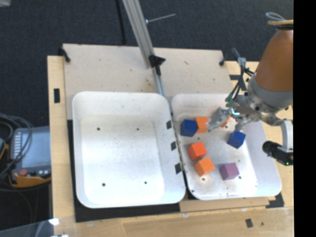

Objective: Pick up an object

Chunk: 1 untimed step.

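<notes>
While the claw (220, 118) hangs low over the far part of the right bin (261, 181), just beside an orange cube (202, 123), whether it grips anything cannot be told. Six small foam-like cubes lie in that bin: three orange, two blue, one purple. One blue cube (188, 127) touches the far orange one; the other blue cube (236, 139) sits right. The purple cube (228, 171) lies nearest. The left bin (89, 107) adjoins it on the surface (108, 63).

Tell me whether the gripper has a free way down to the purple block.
Probably yes: the purple block sits apart from the nearest orange block, top uncovered, while the gripper hovers farther back in the same bin.
</notes>
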Available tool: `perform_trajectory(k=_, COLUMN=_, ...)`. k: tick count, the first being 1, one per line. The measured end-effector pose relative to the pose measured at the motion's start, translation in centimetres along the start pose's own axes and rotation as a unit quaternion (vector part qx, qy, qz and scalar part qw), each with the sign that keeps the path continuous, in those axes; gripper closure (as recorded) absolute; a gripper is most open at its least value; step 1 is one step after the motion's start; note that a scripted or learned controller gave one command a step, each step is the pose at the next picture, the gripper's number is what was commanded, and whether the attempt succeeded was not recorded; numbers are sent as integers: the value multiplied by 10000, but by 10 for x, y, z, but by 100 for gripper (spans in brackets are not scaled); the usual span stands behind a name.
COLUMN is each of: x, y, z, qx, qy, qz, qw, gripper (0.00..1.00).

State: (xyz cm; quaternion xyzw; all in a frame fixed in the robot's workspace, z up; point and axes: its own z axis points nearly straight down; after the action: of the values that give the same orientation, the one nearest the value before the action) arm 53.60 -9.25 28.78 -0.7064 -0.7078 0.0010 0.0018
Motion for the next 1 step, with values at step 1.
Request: perform_trajectory(k=1, x=0, y=1, z=-2, qx=-28, qy=-5, qz=12, qw=10000, gripper=0)
